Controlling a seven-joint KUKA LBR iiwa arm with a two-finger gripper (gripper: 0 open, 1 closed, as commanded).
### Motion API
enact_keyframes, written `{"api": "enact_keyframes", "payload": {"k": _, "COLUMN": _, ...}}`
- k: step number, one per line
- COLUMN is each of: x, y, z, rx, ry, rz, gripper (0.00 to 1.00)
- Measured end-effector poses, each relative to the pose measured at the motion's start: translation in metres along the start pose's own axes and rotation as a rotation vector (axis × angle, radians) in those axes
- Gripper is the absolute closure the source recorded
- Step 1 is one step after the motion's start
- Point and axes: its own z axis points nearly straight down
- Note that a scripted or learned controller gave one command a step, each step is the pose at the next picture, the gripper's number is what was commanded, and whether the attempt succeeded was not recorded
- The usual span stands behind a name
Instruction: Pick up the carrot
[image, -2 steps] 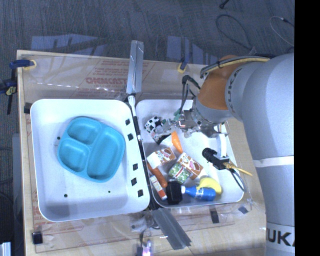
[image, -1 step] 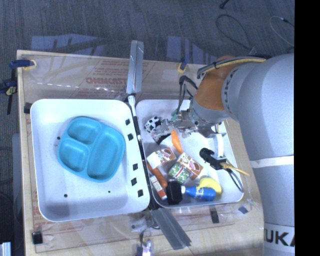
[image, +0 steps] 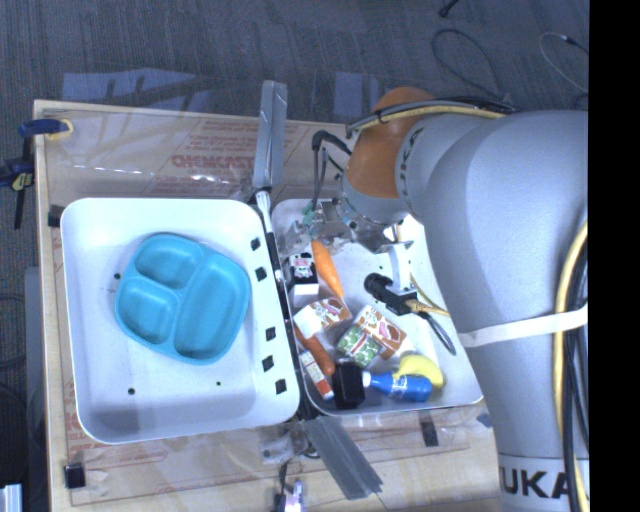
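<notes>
The orange carrot (image: 328, 270) lies in the right bin (image: 455, 398), near its left wall, slanting from upper left to lower right. My gripper (image: 318, 226) hangs just above the carrot's upper end, at the back of that bin. The wrist and the big grey arm cover the bin's right half. Whether the carrot's tip sits inside the gripper is hidden.
A blue divided plate (image: 183, 296) lies in the left bin (image: 100, 400). In front of the carrot are a small printed carton (image: 322, 315), a colourful box (image: 368, 336), a red tube (image: 316, 357), a black thing (image: 347, 386), a blue bottle (image: 397, 388) and a yellow fruit (image: 421, 370).
</notes>
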Motion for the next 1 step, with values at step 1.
{"api": "enact_keyframes", "payload": {"k": 1, "x": -0.0008, "y": 0.0007, "z": -0.0133, "rx": 0.000, "ry": -0.002, "rz": -0.005, "gripper": 1.00}}
